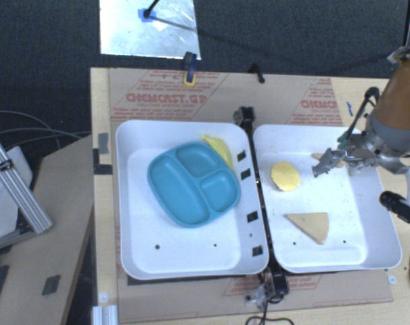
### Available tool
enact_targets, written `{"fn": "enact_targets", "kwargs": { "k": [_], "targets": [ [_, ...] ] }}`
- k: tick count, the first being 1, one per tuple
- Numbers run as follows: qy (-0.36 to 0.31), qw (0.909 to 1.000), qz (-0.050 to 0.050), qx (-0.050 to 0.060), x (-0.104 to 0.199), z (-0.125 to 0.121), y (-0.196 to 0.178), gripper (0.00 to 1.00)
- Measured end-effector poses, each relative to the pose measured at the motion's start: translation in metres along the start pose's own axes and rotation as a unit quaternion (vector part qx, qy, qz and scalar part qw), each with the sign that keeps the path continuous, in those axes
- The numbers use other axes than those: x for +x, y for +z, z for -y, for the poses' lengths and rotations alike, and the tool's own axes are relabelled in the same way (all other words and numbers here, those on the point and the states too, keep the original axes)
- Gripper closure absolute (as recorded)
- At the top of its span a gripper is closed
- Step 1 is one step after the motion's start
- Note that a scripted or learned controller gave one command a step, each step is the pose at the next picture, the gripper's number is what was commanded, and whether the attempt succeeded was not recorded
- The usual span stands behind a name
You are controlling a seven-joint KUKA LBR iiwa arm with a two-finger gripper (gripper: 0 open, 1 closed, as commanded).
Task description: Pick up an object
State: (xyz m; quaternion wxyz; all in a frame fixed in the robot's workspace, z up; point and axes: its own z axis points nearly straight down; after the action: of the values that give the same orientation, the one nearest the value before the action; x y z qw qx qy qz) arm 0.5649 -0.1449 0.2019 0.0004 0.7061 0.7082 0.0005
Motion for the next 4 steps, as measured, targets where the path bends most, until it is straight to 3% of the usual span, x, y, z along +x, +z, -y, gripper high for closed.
{"fn": "enact_targets", "kwargs": {
  "k": [1,2,3,4],
  "targets": [
    [-0.002,1.0,0.001,-0.003,0.018,-0.066,0.074,0.0],
    [-0.002,1.0,0.0,-0.002,0.051,-0.094,0.109,0.0],
    [0.001,1.0,0.0,0.001,0.017,-0.044,0.118,0.0],
    [0.002,1.0,-0.001,0.002,0.014,0.018,0.118,0.0]
  ]
}}
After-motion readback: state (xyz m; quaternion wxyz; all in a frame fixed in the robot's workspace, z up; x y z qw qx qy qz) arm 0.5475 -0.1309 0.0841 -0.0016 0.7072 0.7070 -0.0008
